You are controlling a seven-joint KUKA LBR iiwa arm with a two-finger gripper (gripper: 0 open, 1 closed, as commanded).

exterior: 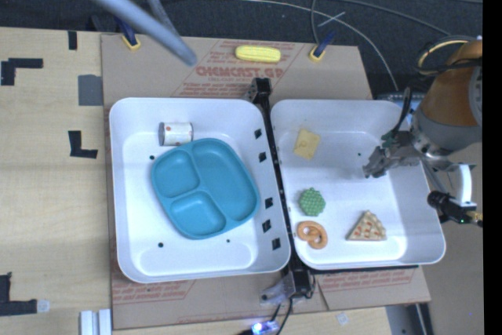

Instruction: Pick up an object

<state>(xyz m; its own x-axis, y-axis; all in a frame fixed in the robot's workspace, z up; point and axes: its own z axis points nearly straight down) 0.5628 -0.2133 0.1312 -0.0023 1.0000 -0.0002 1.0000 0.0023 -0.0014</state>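
Pizza slice [367, 227] lies below fingers [375, 165], apart.

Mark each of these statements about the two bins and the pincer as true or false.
1. The blue plate lies in the left bin. True.
2. The pizza slice lies in the left bin. False: it lies in the right bin, near its front corner.
3. The pincer is over the right bin. True.
4. The pincer holds the pretzel. False: the pretzel lies on the bin floor, apart from the pincer.
5. A small can lies beside the blue plate. True.
6. The yellow corn cob is inside the right bin. False: it lies on the cardboard behind the bins.
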